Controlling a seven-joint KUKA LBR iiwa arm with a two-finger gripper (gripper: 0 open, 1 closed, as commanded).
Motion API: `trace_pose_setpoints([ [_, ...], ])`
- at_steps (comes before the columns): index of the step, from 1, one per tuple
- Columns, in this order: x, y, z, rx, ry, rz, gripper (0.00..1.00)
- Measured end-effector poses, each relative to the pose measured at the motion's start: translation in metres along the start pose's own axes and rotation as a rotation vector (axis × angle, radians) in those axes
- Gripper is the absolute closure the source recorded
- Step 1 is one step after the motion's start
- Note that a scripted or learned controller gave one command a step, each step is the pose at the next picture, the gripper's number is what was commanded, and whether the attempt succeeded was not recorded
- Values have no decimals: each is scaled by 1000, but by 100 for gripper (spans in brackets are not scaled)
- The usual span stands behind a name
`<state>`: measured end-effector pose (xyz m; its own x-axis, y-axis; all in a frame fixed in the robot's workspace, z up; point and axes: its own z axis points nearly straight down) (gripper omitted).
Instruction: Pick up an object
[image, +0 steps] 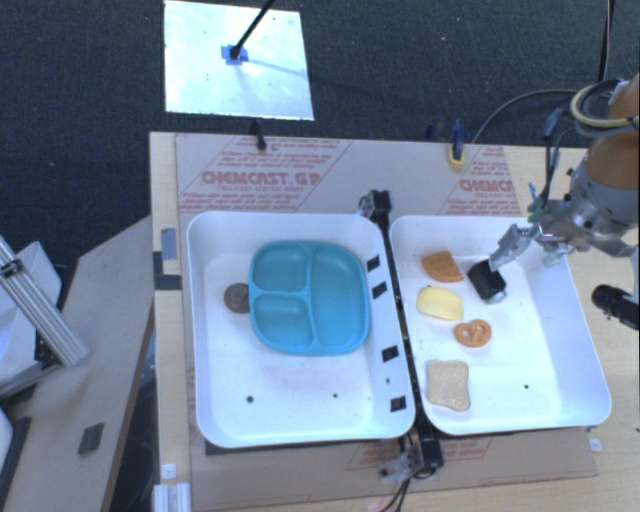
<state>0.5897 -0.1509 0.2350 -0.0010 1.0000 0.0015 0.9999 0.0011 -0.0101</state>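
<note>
Nearest the lens, find a pale bread slice (448, 385) lying flat at the front of the right bin (590, 380), a handy candidate for the pick. Just behind it, meet a small pretzel (473, 333), then a yellow lump (439, 303), then an orange-brown piece (441, 266) toward the back, each apart from the others and flat on the bin floor. Judging by that, call this the approach step, with nothing lifted yet. Spot the claw (552, 243) above the back right part of the same bin, off to the side of the four pieces and, as far as can be seen, touching none of them. Cannot tell how wide it stands open, nor make out anything held in it. Next, probably: settle on one piece, centre over it, come straight down and close, keeping clear of the neighbours and the bin wall. Further out, note the left bin (215, 400) with a blue divided plate (306, 298) and a small round brownish disc (237, 297) just beside the plate's left edge. Under both bins, see the table (300, 170).
</note>
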Motion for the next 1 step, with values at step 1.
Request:
trace_pose_setpoints([
  [1,0,2,-7,-11,-2,-3,0],
])
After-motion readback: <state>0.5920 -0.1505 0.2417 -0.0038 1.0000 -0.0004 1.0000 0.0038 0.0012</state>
